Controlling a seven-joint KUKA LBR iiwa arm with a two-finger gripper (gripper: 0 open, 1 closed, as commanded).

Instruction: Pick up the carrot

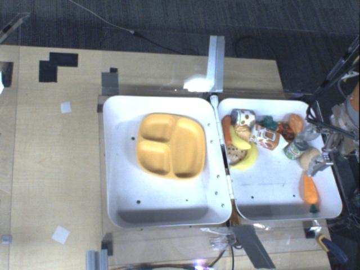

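A: Gripper position?
B: The gripper (322, 161) sits over the right bin's (270, 198) right side; whether it is wide or narrow cannot be told.
A: Carrot location?
B: The carrot (309, 190) lies just below it, near the right wall, green tip toward the front.
A: Left bin (121, 167)?
B: Holds a yellow divided plate (171, 145).

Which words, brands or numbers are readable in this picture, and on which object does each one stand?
None can be read.
Red and white carton: printed, but too small and blurred.
Small patterned box: print blurred.
Green can: label unreadable.
Carrot, yellow tray: no text visible.
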